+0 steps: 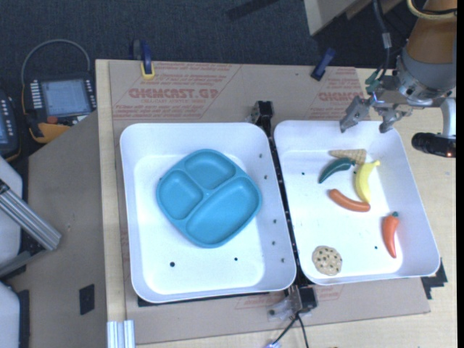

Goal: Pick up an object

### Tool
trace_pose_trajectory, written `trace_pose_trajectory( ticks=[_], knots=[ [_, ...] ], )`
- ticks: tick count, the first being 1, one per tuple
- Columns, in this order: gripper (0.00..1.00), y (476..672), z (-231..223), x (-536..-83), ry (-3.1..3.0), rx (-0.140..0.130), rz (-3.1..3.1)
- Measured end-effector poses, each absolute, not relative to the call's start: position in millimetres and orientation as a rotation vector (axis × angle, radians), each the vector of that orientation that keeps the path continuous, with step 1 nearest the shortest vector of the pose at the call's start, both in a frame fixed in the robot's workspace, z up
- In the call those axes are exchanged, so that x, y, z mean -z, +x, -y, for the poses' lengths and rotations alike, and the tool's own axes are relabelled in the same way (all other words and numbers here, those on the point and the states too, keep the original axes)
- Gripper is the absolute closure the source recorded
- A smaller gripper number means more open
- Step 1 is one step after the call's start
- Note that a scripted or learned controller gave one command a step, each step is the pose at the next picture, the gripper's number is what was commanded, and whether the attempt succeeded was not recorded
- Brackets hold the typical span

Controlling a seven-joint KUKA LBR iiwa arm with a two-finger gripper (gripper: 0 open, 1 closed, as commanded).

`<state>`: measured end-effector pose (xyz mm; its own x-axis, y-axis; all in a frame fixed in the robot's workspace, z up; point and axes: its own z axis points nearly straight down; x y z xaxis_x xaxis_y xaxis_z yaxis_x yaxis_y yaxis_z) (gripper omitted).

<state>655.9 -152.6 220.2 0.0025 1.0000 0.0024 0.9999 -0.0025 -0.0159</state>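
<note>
two white bins sit side by side on the desk (pixel 109 194). the left bin (pixel 145 267) has a blue plate with three sections (pixel 209 196) lying flat in the middle. it looks like a place to put food later, though that is only a guess.

the right bin (pixel 413 267) holds the small toy foods, all loose and lying flat, so any one could be picked. near the top there is a tan cone (pixel 350 154), a dark green pepper (pixel 336 170) and a yellow banana (pixel 365 180), packed close and touching each other. just below them lies an orange-red sausage (pixel 349 200). a carrot (pixel 391 233) lies alone near the right side, and a cookie (pixel 327 259) lies alone near the bottom. the lone ones look easier to grab, because nothing crowds them.

the end effector (pixel 369 122) hangs over the top edge of the right bin, above the cone. its two fingers are spread apart and point down. nothing sits between them, and they touch no toy. the pick is not yet done.
</note>
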Motion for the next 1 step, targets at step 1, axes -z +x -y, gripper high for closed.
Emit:
trace_pose_trajectory(
  ticks=[1],
  knots=[
    [0.00,658.6,152.1,-229.6,-2.221,-0.001,2.221]
  ],
)
